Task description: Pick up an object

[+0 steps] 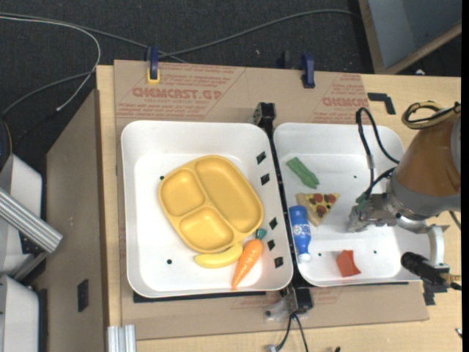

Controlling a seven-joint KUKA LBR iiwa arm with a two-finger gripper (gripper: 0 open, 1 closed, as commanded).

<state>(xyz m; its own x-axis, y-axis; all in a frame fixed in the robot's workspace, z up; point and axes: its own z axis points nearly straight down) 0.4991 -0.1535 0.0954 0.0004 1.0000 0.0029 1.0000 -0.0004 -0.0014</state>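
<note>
In the right bin (381, 141) lie a green pea pod (302, 172), a pizza slice (319, 204), a blue bottle (299, 232) along the left wall and a red block (347, 263) near the front. My gripper (363, 217) hangs low over the right bin's floor, right of the pizza slice and above the red block, touching neither. The grey arm with its orange band (432, 171) rises behind it at the right edge.
The left bin (139, 196) holds a yellow divided plate (211, 201), a banana (217, 257) and a carrot (247, 261) at its front. A black cable (368, 141) hangs from the arm over the right bin. Clamps sit on the cardboard's far edge.
</note>
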